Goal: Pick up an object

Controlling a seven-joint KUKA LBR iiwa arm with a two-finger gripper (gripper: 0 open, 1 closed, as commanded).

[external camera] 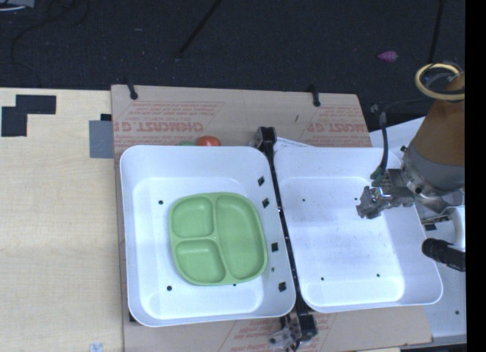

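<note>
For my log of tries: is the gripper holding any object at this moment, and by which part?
Nothing is held. The gripper is over the right bin; the green plate lies in the left bin.

Two bins side by side on the table (53, 214), divided plate (218, 238) lying in the left bin (144, 183), small round object (208, 142) just behind that bin's far rim, hand (370, 205) over the right bin (425, 286), near its right side
</note>
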